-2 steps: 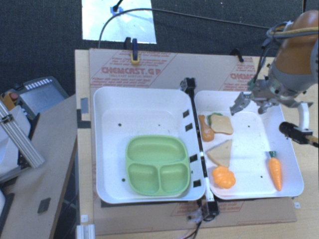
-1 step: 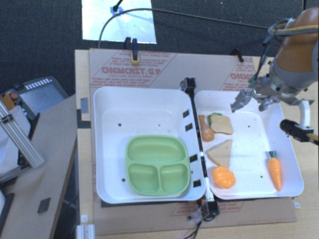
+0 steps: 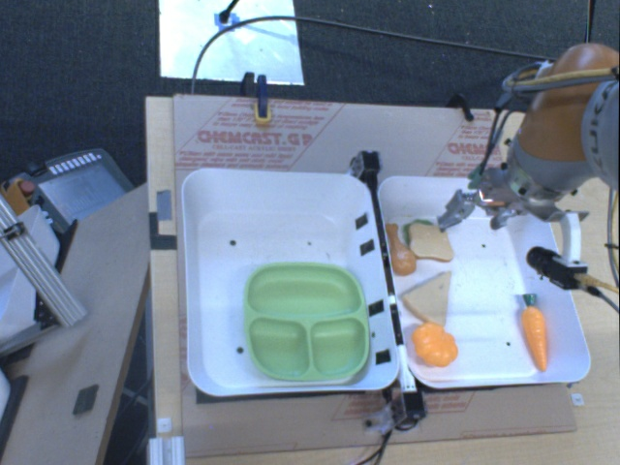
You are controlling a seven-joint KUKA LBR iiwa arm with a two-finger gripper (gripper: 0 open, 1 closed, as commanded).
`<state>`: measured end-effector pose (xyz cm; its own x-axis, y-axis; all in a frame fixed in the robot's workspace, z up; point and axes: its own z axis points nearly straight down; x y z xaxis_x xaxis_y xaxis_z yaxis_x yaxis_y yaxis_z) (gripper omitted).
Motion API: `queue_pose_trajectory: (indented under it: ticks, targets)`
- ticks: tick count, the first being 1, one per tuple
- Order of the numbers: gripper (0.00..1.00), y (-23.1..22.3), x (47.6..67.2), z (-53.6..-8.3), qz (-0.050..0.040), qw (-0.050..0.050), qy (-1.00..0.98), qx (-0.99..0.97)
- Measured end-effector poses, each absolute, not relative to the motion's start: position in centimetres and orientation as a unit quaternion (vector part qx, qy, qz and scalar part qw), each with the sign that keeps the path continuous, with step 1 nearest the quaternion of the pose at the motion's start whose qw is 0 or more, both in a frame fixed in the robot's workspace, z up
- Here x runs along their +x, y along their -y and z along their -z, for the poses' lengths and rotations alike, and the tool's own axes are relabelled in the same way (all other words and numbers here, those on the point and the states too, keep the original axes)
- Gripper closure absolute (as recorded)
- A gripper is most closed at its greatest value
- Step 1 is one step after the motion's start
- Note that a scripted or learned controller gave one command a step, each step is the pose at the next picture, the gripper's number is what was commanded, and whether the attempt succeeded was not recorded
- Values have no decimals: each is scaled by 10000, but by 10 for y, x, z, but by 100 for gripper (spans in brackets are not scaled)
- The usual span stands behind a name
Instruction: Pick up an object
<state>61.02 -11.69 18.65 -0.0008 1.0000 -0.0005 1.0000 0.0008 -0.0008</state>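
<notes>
1. Camera view looks down on our bench (image 3: 165,289), where a board (image 3: 291,129) printed in red "CHEMCAST", with further letters we cannot make out, lies under two white bins, likely as a flat base for them.
2. We see the left bin (image 3: 281,201) holding a green tray (image 3: 308,320) with three compartments, set toward the near wall; it looks like a drop-off dish, not a target.
3. We find the pickable things in the right bin (image 3: 484,289), within the arm's (image 3: 572,124) reach from the right: two bread slices, one (image 3: 431,247) near the far left corner with something green behind it, one (image 3: 433,297) below it.
4. We note a carrot (image 3: 535,334) by the right wall and an orange fruit (image 3: 435,345) near the front left corner, well apart, which leaves room for fingers around each.
5. Our gripper (image 3: 481,208) hangs over the bin's far part, just right of the upper slice; the jaws stand spread and hold nothing.
6. We judge the upper slice the nearest candidate.
</notes>
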Motion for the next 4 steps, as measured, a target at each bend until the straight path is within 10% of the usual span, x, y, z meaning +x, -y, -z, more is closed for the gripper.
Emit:
queue_pose_trajectory:
  ticks: [2, 3, 4]
  targets:
    - [0, 124, 617, -87, 18, 0, 7073, -7069]
    - [100, 124, 621, -102, 58, -59, 7077, -7065]
    - [100, 124, 618, -147, 17, -23, 7082, -7060]
